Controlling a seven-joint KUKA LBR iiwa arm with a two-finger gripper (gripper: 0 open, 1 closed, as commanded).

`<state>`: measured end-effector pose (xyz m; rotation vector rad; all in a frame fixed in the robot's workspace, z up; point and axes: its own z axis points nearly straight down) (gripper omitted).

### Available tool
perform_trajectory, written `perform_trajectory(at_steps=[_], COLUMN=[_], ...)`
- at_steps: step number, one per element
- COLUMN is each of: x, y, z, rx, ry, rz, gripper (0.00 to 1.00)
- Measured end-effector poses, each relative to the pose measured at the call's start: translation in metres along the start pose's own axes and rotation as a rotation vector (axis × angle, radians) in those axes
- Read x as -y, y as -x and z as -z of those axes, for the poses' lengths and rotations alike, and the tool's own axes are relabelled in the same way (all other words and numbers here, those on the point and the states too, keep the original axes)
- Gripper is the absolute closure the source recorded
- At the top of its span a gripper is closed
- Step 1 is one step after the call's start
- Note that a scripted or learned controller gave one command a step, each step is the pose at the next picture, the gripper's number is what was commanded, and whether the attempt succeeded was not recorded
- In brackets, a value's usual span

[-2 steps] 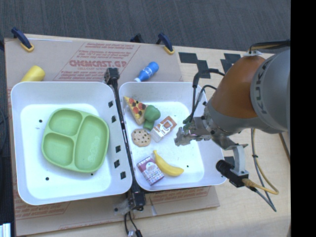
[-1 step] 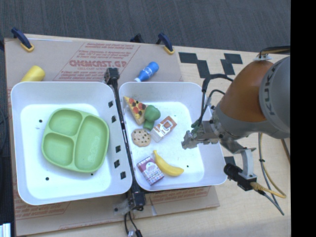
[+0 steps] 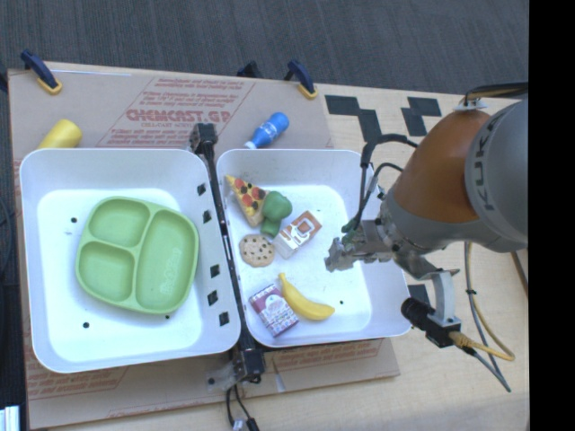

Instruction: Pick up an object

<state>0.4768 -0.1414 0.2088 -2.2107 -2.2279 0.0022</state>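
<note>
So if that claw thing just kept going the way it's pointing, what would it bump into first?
Probably the bare white floor of the right bin. The gripper seems to point down over an open patch, with the small carton and banana off to the side. Depth is hard to judge from above.

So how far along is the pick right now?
Nothing looks picked yet: the pizza slice, cookie and banana lie in the right bin. The hand is over that bin's right side, with nothing visibly in it. Grasping and lifting remain.
</note>
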Motion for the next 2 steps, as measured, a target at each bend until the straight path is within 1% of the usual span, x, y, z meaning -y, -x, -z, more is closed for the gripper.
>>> perform_trajectory(at_steps=[1,2], x=[-0.014,0.000], y=[-0.016,0.012], z=[0.004,-0.024], rx=[0.001,0.002], ry=[0.002,0.000], rz=[0.000,0.000], gripper=[1.00,1.00])
